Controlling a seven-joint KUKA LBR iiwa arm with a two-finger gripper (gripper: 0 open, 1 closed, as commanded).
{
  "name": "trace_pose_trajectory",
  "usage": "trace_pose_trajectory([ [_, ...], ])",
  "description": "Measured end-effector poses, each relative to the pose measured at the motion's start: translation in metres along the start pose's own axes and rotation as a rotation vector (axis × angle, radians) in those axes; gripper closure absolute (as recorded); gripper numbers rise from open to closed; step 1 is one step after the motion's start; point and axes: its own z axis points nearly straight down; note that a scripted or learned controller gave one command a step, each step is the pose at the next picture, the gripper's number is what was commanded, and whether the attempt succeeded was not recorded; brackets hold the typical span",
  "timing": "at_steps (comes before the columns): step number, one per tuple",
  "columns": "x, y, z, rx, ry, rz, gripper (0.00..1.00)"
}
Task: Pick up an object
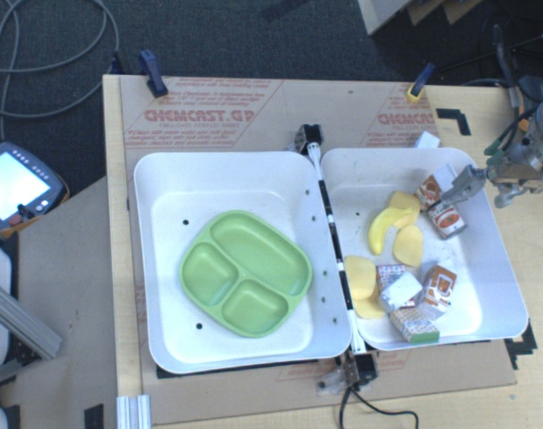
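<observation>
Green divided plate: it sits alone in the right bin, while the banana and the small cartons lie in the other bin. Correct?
Not quite. The camera view shows the green divided plate alone in the left bin, not the right. The banana and the small cartons lie in the right bin, as you said of the other bin.

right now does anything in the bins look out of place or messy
Nothing looks spilled or broken. The green tray lies flat but askew in the left bin. In the right bin, the small cartons and yellow pieces lie jumbled, some tipped over.
</observation>
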Motion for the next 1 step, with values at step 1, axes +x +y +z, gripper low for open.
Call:
trace_pose_trajectory([
  [1,0.0468,0.0338,0.1303,0.002,0.001,-0.001,0.00],
])
